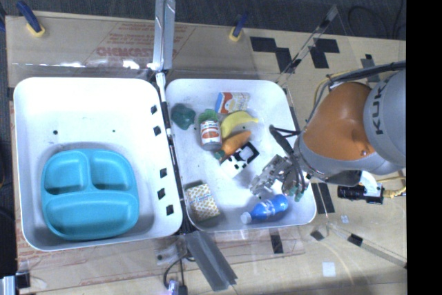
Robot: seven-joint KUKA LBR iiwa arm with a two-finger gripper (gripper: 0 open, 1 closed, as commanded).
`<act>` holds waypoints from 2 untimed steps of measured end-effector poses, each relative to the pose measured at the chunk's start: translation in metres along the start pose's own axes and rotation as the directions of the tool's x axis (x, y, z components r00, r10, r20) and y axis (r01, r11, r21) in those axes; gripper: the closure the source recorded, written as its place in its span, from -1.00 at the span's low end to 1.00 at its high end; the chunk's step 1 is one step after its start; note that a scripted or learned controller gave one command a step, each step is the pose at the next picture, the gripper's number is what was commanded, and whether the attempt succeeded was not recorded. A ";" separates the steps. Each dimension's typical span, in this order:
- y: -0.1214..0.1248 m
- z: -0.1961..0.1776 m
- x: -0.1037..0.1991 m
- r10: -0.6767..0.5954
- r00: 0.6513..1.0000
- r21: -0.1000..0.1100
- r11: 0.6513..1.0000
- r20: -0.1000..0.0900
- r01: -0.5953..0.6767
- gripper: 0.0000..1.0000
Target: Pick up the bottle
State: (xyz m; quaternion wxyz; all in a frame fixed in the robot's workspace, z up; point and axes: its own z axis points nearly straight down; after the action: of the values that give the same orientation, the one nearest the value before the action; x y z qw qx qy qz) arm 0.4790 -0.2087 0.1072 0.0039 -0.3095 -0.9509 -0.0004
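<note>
Bottle (268,209) lies in right bin (290,103); tool (275,177) above it, grip state unclear; left bin (27,107) holds tray (90,193).

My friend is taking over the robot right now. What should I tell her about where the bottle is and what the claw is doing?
Gripper: low over the right bin, near its lower right corner; whether it is open or shut cannot be told.
Blue bottle: lying on its side on the bin floor, just below the gripper, not between its fingers.
Other things in that bin: banana, can, patterned block.
Left bin: blue tray.
Done: arm is near the bottle.
Left: grasp and lift it.
</note>
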 end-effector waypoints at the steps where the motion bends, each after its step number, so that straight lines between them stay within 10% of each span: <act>1: 0.001 -0.008 0.000 -0.004 1.000 0.000 1.000 -0.002 0.004 1.00; 2: 0.001 -0.008 0.000 -0.005 1.000 0.000 1.000 -0.002 0.005 -1.00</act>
State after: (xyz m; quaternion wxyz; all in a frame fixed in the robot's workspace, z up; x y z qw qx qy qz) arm 0.4799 -0.2083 0.1151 0.0049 -0.3073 -0.9516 -0.0005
